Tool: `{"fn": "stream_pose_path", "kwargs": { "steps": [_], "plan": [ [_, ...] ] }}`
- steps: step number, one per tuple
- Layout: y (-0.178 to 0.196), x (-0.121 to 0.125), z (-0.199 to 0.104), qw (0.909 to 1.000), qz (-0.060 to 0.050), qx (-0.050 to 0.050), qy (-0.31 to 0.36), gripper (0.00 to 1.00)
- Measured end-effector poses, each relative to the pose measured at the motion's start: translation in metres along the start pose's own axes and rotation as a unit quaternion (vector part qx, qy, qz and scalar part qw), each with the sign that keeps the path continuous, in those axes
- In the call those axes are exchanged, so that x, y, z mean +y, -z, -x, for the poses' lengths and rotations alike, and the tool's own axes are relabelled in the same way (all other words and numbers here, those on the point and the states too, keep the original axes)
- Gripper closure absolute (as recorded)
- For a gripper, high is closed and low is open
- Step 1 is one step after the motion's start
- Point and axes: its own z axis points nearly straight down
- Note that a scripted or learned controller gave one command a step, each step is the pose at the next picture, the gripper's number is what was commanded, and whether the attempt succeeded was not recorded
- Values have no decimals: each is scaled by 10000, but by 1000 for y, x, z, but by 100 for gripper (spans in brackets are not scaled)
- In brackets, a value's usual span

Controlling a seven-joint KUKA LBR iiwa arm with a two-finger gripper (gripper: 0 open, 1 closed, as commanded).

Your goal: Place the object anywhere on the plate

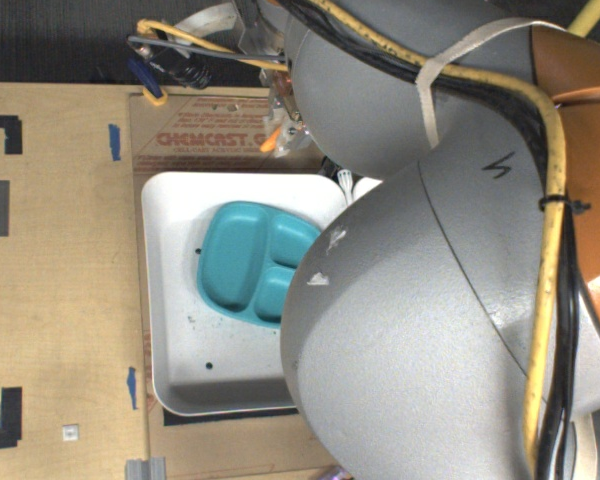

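Jaws: could not be told whether spread or clenched, nor whether anything was grasped or touched; screened by the arm's own bulk.
Object to be placed: could not be picked out; position not established. Not lying on the part of the plate left uncovered.
Handling of the object: left unjudged, since weight, stiffness and surface could not be read. Grasp point likewise left open.
Teal divided plate (242,258): lay flat in the white bin, towards its far half, the right-hand part covered by the arm. Judged to be rigid moulded plastic, light and smooth, so likely to slide if nudged. Shallow compartments parted by a low ridge, judged able to stop a small item from rolling off.
White bin (170,298): shallow, round-cornered; a few small dark specks on its floor, well apart from the plate.
Grey arm (430,348): crossed the view from the right, over the right side of the bin and the plate's edge.
Orange band (580,63): seen at the upper right of the arm.
Yellow cable (552,228): ran along the arm, held by a white strap (450,58).
Cardboard sheet (205,133): red-printed, just beyond the bin's far rim.
Bench (50,288): tan surface left of the bin, marked with black corner brackets and blue tape tabs (114,140).
Task stage: judged unfinished, with nothing resting on the exposed plate.
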Motion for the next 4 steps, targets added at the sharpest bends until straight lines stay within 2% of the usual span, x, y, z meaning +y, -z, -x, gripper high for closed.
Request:
{"fn": "stream_pose_path", "kwargs": {
  "steps": [1, 2, 3, 4],
  "plan": [
    [4, 1, 0, 10000, 11, -32, -23, 100],
    [-27, -9, 36, 9998, 9, -80, 161, 100],
    [101, 22, 24, 9658, 1, -48, 2592, 100],
    [-86, -4, 12, 9473, -30, -143, 3201, 100]
  ]
}}
